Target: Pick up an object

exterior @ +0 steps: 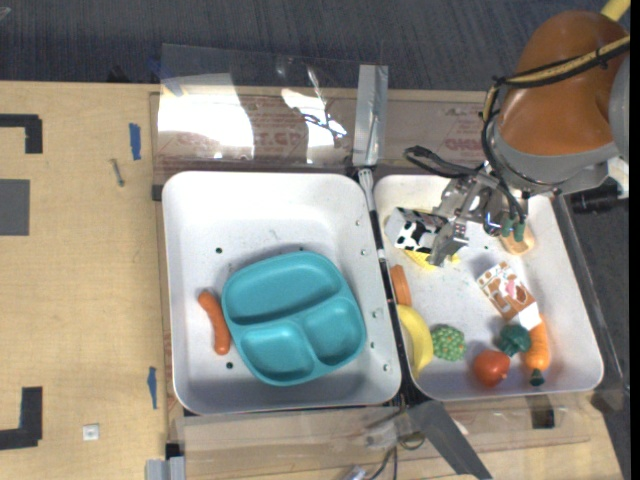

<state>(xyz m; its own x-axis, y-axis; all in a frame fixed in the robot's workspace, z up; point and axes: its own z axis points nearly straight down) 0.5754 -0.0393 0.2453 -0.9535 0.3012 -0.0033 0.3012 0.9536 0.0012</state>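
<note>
The cow toy (409, 234) lies in the right bin (580, 368), near its back-left corner, just beside and left of the tool (452, 236). The toy's long axis is hard to make out. The arm reaches in from the bin's back-right, wrist tilted down toward the toy. Whether the tool is released or clenched I cannot tell.

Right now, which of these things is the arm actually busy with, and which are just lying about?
In play:
gripper
black-and-white toy beside it

Lying about:
teal divided plate
sausage
banana
green ball
tomato
carrot
small carton
</note>
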